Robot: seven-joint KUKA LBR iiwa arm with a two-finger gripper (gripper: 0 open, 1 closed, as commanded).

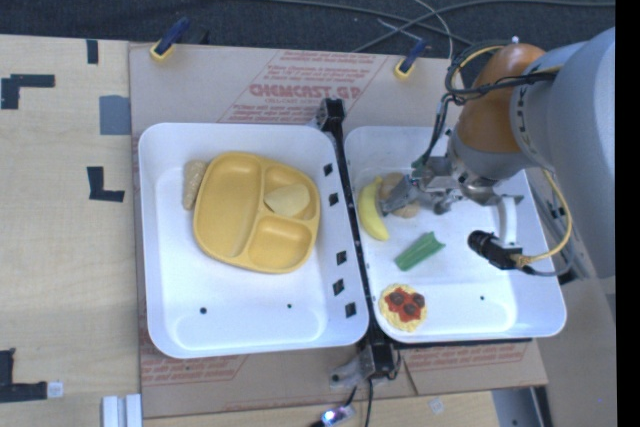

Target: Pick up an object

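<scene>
A banana (372, 211) lies against the right bin's (540, 315) left wall, a tan piece (405, 209) just beside it. The jaws (400, 196) hover over that piece; whether spread or pinching, I cannot tell.

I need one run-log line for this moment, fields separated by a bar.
phase: reaching | gripper: low in right bin, beside banana | nothing seen held | left bin: yellow tray

Two bins (165, 245), one tray (255, 212), one banana (372, 212)
</scene>
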